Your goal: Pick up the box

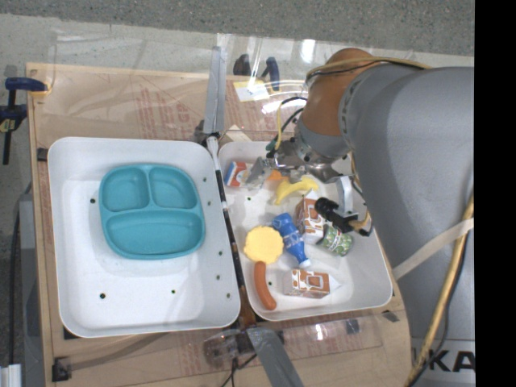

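Nearest lies the box (pixel 310 282), flat, its long axis across the right bin (pixel 372 289); gripper (pixel 270 168) hovers well beyond it, state unclear

The arm (pixel 403 151) overlaps the right bin's (pixel 367 293) far right corner.

This looks like a robot laboratory, not a home. The wooden worktop (pixel 121 103) stands on a grey speckled floor (pixel 161 6), a blue clamp (pixel 14 103) grips its edge, and a large grey industrial arm (pixel 411 151) reaches over two white bins (pixel 72 297).
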Tool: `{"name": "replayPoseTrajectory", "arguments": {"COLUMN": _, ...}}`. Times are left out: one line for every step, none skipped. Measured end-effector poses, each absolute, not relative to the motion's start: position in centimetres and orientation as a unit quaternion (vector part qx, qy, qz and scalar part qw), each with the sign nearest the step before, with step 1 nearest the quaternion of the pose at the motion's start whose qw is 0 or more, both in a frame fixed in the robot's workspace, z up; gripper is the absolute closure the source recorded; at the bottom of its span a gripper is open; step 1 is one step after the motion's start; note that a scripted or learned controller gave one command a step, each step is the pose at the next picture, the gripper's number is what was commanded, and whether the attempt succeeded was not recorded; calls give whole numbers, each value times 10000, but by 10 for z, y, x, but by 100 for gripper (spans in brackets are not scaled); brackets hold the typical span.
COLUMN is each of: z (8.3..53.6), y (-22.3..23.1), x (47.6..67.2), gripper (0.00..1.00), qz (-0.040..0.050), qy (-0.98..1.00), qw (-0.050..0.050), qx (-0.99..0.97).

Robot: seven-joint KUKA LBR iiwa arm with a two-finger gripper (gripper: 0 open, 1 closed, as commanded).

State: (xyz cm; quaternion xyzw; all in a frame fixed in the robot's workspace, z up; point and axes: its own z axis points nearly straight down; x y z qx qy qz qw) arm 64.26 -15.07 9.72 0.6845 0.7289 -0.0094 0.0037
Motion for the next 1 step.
{"name": "replayPoseTrajectory", "arguments": {"z": 88, "y": -139, "x": 644, "gripper": 0, "qz": -140, "qy": 7527, "qw": -61, "qx": 6582}}
